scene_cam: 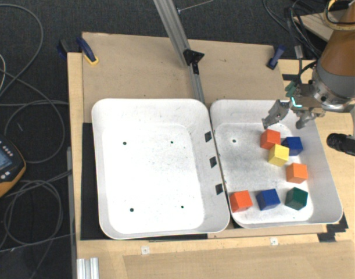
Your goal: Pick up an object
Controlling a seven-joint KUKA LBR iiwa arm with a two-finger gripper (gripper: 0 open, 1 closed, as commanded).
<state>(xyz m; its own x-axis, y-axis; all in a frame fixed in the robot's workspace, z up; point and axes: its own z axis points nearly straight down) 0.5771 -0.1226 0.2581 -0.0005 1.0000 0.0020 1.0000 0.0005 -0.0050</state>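
Seven small blocks are seen in the right bin (322,173). Nearest the arm: an orange block (270,138), a blue block (293,145) just to its right, a yellow block (278,154) touching or nearly touching both from below. Further down the bin: a second orange block (296,172), then a front row of an orange block (241,200), a blue block (268,199) and a green block (296,198). The left bin (107,156) is beside it, well apart from all blocks.

The gripper (290,118) is held above the rear cluster, just behind the upper orange and blue blocks. Its two fingers are spread wide apart; nothing is seen between them.

Step judged: approach, before any grasp. No block is lifted.

The next move is judged to call for a descent with the fingers kept apart, centred on one block. The upper orange block lies just below the near finger (273,116), not between the jaws; a small shift toward the front of the bin seems needed. Crowding is noted: the three clustered blocks sit close together, so a finger may land on a neighbour.
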